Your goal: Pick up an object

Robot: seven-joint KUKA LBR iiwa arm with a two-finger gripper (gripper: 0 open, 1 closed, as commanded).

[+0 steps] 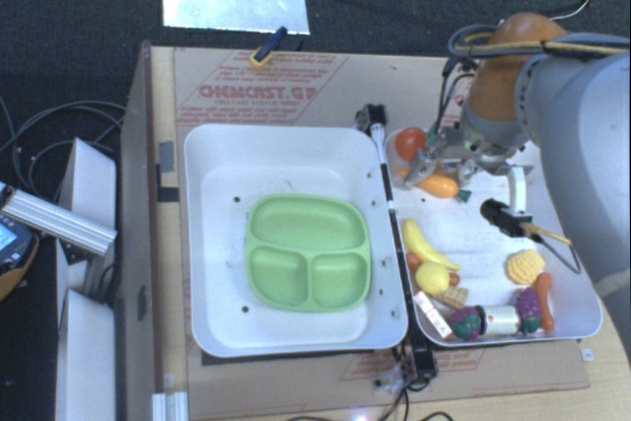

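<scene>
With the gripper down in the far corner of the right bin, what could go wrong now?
1. The gripper is down among a red tomato and an orange piece lying close together; it might push them apart and grasp nothing.
2. It works near the right bin wall, so it may scrape the rim.
3. The arm's bulk hides part of this corner.

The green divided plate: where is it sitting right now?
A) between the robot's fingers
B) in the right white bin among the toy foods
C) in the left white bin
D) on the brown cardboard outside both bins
C: the green divided plate lies flat on the floor of the left white bin, apart from the toy foods in the right bin.
</scene>
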